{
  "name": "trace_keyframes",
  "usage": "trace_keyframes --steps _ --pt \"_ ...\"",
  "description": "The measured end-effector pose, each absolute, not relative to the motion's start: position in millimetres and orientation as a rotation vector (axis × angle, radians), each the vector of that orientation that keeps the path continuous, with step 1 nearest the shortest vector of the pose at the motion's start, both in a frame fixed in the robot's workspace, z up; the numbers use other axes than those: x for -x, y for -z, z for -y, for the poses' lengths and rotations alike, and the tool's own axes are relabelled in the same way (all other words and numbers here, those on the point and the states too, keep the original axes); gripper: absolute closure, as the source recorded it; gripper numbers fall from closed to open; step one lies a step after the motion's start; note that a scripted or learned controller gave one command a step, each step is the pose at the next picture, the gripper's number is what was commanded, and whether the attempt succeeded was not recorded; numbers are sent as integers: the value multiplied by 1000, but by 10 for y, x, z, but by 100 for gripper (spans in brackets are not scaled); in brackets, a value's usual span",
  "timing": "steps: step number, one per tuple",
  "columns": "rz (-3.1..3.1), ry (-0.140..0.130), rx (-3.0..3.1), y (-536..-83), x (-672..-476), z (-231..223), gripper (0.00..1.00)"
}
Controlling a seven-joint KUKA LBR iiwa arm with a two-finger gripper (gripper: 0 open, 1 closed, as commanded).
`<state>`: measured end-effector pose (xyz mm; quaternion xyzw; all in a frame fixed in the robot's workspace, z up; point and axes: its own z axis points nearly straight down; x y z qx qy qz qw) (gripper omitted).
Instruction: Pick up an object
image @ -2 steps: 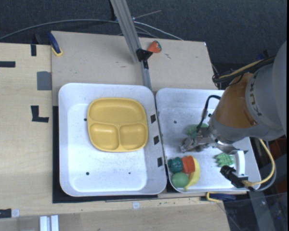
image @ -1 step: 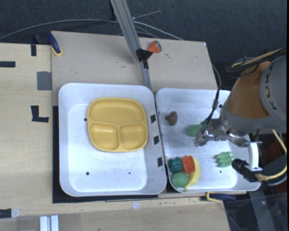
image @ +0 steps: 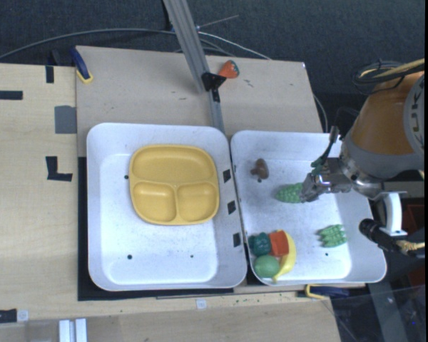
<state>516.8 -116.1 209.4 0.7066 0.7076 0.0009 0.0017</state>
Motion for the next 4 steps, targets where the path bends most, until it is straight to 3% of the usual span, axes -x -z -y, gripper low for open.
trace_keyframes --steps 1,4 --pt "-2220 -4 -2216 -2622 -5180 1159 100" --pt "-2233 3 -2215 -2438 -5177 -495 100"
